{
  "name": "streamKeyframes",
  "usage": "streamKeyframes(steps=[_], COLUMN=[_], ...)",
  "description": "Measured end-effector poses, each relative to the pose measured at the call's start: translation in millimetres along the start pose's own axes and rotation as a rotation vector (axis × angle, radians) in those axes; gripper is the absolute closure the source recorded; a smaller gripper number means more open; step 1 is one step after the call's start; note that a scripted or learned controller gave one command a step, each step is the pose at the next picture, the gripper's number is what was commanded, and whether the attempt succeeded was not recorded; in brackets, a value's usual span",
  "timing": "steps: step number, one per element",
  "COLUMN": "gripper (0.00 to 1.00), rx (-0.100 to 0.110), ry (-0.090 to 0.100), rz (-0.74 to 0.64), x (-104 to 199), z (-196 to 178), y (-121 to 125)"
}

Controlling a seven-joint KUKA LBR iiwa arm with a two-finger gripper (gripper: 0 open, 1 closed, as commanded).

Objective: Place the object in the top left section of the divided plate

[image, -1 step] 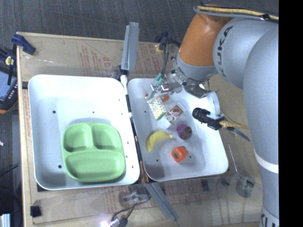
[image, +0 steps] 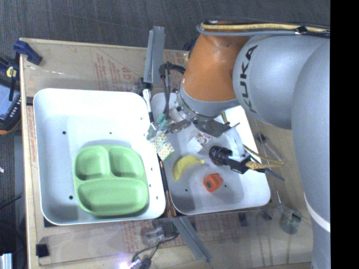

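In the left bin (image: 47, 150) on the desk (image: 84, 60), the green divided plate (image: 112, 181) sits flat toward the near side, top left section (image: 92, 162) bare. Over in the right bin (image: 249, 192) there's a yellow banana (image: 185, 166), an orange-red piece (image: 212, 182) just beside it, and a small patterned piece (image: 163, 147) right at the wall between the bins. The arm (image: 224, 66) hangs over the right bin with its hand (image: 161, 123) low just above that patterned piece. Honestly can't tell how open the hand is or if it's got anything.
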State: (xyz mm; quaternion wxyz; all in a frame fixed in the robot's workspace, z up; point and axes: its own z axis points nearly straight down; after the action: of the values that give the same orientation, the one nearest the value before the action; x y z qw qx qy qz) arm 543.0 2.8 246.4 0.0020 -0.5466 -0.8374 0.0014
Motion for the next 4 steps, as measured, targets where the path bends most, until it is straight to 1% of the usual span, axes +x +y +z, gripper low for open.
streamKeyframes(steps=[1, 2, 3, 4], gripper=[1.0, 1.0, 0.0, 1.0], rx=[0.001, 0.002, 0.001, 0.003], ry=[-0.001, -0.001, -0.002, -0.002], rz=[-0.027, -0.512, -0.511, -0.516], x=[94, 151, 150, 150], z=[4, 70, 70, 60], y=[23, 38, 38, 38])
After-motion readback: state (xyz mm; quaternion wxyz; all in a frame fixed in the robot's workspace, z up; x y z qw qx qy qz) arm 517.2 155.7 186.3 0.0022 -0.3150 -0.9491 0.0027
